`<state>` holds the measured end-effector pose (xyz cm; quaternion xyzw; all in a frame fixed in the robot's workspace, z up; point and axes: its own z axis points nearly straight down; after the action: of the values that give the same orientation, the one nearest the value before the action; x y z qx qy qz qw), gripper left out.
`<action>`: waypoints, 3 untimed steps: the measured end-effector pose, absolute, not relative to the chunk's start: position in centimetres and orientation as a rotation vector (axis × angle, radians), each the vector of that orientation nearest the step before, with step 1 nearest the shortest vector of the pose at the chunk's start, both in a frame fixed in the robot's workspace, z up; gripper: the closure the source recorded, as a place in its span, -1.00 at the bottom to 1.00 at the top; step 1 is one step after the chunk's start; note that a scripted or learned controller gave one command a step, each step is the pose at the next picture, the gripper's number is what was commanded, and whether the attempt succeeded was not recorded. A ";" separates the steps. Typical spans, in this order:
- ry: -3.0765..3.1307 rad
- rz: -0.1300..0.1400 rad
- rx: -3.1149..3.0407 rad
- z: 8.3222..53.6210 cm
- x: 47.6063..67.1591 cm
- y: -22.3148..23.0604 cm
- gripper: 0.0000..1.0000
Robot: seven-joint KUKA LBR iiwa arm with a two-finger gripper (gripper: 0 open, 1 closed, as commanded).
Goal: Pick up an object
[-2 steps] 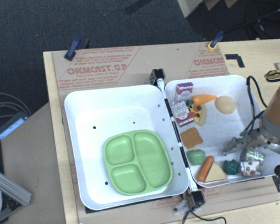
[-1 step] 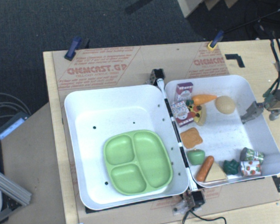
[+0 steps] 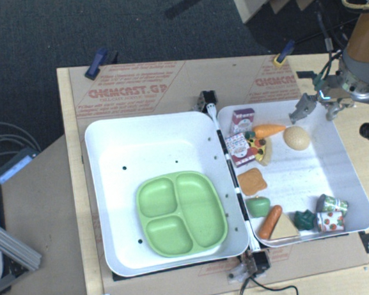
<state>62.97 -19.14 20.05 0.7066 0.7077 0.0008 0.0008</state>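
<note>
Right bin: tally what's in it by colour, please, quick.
Orange/brown: 3, carrot, toast, sausage
Green: 2, green block, dark green piece
Cream/tan: 2, ball, wedge
Printed/multicolour: 4, carton, packet, pizza slice, can
Total: 11

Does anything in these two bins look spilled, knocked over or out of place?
Nothing looks spilled or damaged. The toy food in the right bin is a loose jumble, with a small printed can lying on its side near the front corner. The green divided plate sits flat in the left bin, slightly askew.
</note>
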 end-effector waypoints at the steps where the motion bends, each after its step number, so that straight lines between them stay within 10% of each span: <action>1: 2.224 0.000 2.222 13.7 66.6 -14.1 -1.00; 3: 2.207 0.003 2.213 9.2 65.3 -10.5 -1.00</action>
<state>65.27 -10.55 9.19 0.7080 0.7062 0.0009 0.0080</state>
